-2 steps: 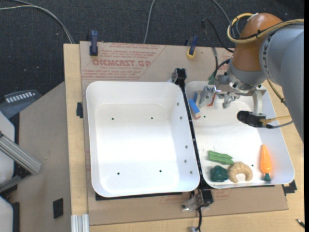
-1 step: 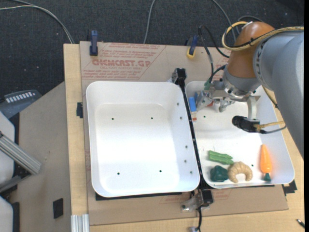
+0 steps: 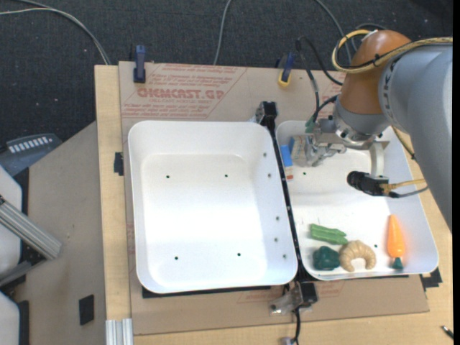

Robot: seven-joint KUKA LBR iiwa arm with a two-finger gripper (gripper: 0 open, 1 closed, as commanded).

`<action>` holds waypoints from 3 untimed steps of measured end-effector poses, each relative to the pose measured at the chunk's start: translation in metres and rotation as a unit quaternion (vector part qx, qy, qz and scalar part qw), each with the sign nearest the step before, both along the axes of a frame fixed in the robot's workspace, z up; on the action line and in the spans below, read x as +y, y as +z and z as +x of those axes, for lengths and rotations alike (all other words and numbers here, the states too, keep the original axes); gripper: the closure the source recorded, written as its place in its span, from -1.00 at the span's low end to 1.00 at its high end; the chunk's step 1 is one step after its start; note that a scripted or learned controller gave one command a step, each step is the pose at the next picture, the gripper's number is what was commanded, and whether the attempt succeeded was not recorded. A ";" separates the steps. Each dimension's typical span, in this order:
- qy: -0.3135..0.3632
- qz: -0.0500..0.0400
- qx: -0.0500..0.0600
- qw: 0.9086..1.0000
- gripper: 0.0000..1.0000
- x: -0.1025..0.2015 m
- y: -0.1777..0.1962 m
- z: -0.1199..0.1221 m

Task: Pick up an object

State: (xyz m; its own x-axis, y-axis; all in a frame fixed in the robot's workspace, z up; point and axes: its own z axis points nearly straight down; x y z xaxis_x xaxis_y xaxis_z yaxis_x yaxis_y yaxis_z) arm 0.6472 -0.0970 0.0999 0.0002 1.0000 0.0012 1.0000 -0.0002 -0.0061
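We see the gripper (image 3: 313, 149) low over the far end of the right bin (image 3: 417, 264), beside a small blue object (image 3: 286, 154); whether its jaws are open, or hold anything, we cannot tell. By our reckoning, nothing is lifted yet. A glossy orange carrot (image 3: 394, 237), tan croissant (image 3: 357, 254), green pod (image 3: 328, 233) and dark-green lump (image 3: 325, 258) lie at the near end.
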 end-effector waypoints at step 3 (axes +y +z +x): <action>0.000 0.000 -0.002 1.000 1.00 -0.001 0.117 0.005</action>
State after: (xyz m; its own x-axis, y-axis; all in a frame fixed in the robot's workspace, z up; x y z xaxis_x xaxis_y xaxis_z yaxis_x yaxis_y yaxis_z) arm 0.6524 -0.0979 0.2165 -0.0001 1.0000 0.0003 1.0000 0.0001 -0.0019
